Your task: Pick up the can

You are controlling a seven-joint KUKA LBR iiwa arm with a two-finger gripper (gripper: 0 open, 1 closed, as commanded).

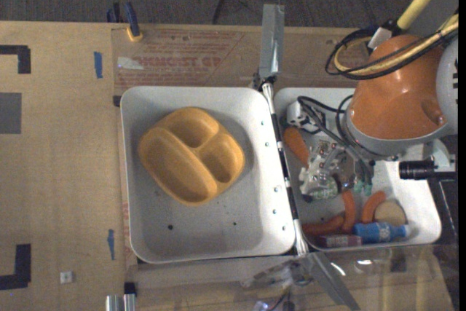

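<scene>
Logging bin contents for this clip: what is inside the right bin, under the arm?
In the right bin: orange carrot-like pieces, a blue can-like item lying at the near edge, and a tan round piece. The arm covers the bin's upper right, so anything beneath it is hidden.

Arm enters from the right of the camera view, orange band uppermost, wrist pointed steeply down. Black and yellow cables loop off the upper side of the wrist. Gripper hangs at lower left of the orange band, low in the view; finger state not resolvable from this angle.
</scene>
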